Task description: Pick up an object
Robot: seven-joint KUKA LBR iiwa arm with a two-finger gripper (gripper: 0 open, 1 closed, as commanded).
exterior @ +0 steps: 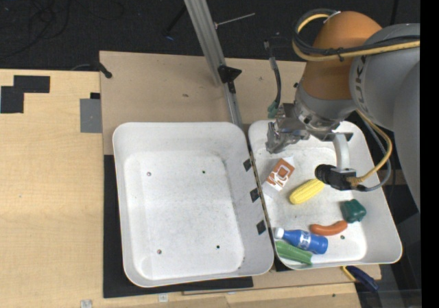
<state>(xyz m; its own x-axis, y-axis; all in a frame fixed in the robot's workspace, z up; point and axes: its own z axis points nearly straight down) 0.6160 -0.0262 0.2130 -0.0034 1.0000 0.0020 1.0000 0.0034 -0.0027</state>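
Hand (278, 136) low over right bin (384, 245), near carton (280, 173). Can't tell its state. Nothing lifted; grasp not yet done.

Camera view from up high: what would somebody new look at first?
Probably the big grey arm with an orange band, reaching in from the right with its claw over the right white bin. Next, the bright toys in that bin: a yellow corn cob and a blue bottle.
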